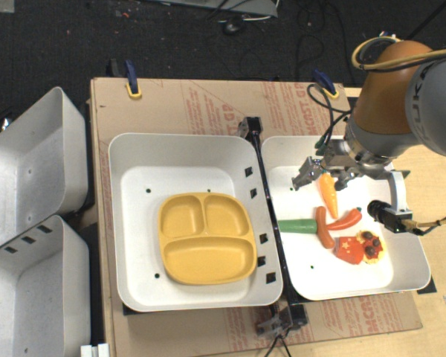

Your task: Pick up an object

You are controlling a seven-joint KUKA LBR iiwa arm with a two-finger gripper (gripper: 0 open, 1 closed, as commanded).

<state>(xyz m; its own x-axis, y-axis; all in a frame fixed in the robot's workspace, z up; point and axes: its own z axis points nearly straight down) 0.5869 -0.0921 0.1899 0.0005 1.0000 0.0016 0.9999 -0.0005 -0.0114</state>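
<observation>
My gripper (328, 174) hangs over the upper part of the right bin (409, 274). Its two dark fingers (308, 175) are spread apart, one on each side of the top end of an orange carrot (328, 194), and the gripper looks open. The carrot lies in the bin pointing toward the front. Just below it are a red-orange sausage (323, 230), a red chili (346, 219), a green stick (297, 226) and a red slice with dark berries (354, 250).
The left bin (134, 199) holds a yellow divided plate (207, 238). A black divider (266, 207) runs between the bins. The arm's grey and orange body (401, 88) fills the upper right. White containers (30, 199) stand off the bench's left edge.
</observation>
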